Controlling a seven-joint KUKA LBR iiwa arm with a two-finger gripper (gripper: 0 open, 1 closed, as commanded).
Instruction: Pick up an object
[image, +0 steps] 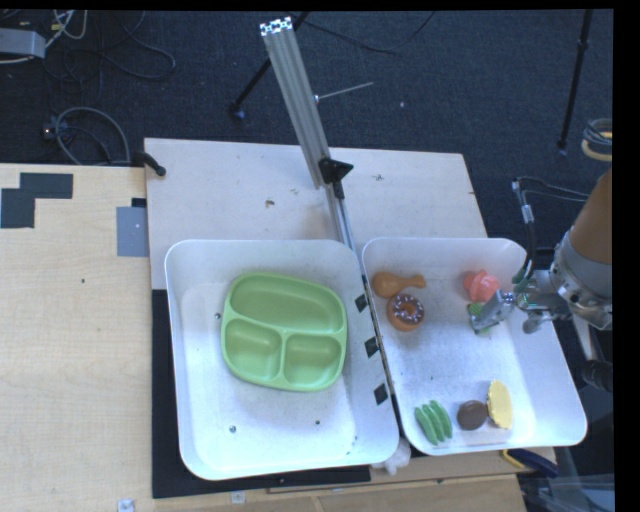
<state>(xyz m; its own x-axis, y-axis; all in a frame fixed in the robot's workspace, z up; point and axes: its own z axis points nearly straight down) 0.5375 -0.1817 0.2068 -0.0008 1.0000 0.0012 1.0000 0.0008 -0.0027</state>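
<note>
Two shallow white plastic bins (200, 300) sat side by side on the bench. The left one held a smooth green sectioned tray (285, 332). The gripper (487, 315) hovered in the right one beside a pink toy (480, 285); whether its fingers were spread was unclear.

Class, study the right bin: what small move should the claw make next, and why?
Probably a short drop toward the pink toy. The claw sits just below it by the bin's right wall, nothing seen in its grip; the donut lies further left.

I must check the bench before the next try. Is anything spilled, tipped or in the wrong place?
Nothing stands out. The green divided plate lies flat in the left bin. The toy foods lie apart in the right bin, among them a donut and a green piece. The gripper is over that bin, beside the pink toy.
</note>
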